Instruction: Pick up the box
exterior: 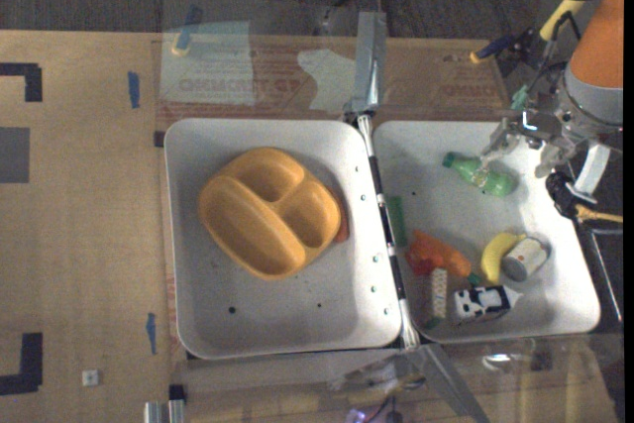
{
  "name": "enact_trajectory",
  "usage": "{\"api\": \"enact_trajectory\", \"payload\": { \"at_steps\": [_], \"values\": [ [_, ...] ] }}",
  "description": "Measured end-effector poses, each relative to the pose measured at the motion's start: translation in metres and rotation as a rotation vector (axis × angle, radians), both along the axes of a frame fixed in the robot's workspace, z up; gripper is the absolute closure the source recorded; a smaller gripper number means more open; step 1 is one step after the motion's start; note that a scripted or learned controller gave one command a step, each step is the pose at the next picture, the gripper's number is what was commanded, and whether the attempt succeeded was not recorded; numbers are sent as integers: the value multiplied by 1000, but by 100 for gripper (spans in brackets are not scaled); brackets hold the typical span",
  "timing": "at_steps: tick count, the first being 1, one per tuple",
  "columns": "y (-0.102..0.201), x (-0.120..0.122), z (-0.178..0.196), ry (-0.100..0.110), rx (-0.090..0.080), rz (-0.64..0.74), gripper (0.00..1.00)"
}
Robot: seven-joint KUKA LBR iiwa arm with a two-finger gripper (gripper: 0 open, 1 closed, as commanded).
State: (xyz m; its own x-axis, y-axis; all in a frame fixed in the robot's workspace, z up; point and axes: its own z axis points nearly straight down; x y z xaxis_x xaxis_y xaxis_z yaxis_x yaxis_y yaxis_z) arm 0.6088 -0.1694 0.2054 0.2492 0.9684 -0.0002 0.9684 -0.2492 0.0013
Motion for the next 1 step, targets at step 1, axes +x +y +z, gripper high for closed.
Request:
{"api": "enact_trajectory", "payload": {
  "at_steps": [1],
  "values": [
    [4,18,70,-1,0,35,0]
  ]
}}
